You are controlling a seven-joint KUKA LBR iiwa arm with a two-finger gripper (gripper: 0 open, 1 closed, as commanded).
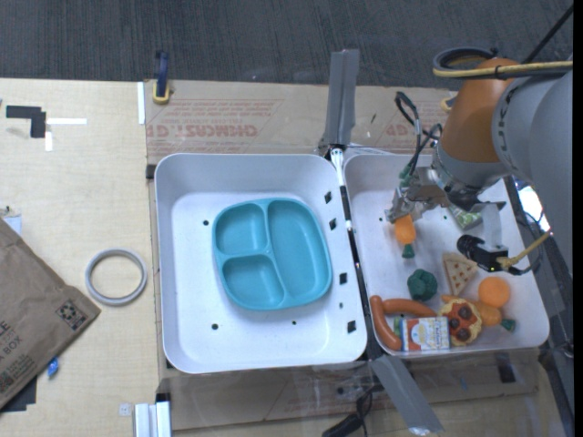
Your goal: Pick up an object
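We saw the big grey arm (533, 126) reach into the right bin (364, 244). To the left of the gripper (402, 209) sat the left bin (173, 244), with a blue tray (271, 253) split into three parts. The gripper hung over a small orange toy (404, 231) just under it. We could not tell if it was gripping anything. Below it lay a green toy (422, 284), a hot dog (392, 315), a juice box (424, 334), a pizza slice (462, 320), a wedge of cheese (457, 274) and an orange (494, 293).

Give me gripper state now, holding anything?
Gripper: low in the right bin, just above a small orange piece. Open or shut cannot be told, and no visible grasp.
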